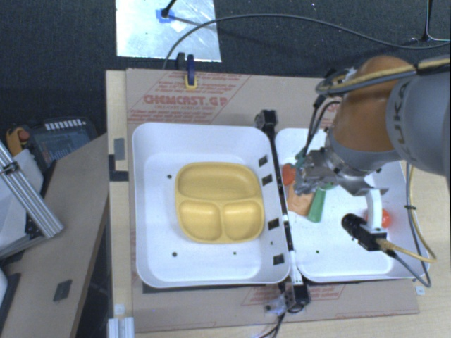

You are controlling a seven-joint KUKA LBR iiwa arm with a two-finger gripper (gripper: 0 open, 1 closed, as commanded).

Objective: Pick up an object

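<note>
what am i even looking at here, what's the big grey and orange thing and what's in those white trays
It is a robot arm, seen by one camera fixed above a bench and looking down at a slant. The arm reaches in from the right. Two shallow white bins sit side by side. The left bin holds a yellow divided plate. The arm's hand is low over the right bin, among small things: a green piece, an orange piece, and a white and red item. The task is picking something up; I cannot tell whether it grips anything.
</note>
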